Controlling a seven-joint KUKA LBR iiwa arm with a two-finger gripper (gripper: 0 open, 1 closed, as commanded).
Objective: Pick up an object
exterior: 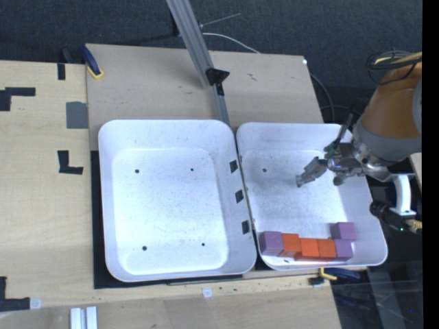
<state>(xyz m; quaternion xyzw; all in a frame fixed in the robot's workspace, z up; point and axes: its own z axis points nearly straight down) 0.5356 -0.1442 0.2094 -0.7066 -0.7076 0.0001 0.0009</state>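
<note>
Several small blocks lie in a row along the front wall of the right bin (288,132): a purple block (272,241) at the left, orange blocks (309,247) in the middle, and purple blocks (343,238) stacked at the right end. My gripper (319,179) hangs over the middle right of this bin, well behind the blocks and apart from them. Its fingers are spread, one finger (305,176) reaching out to the left, with nothing between them. The orange-banded wrist (391,115) comes in from the right.
The left bin (110,184) sits beside the right one, their walls meeting at a seam with black clips (239,195). A slanted metal pole (195,40) crosses the back of the bench. A blue-and-yellow clamp (92,64) sits at the board's back left corner.
</note>
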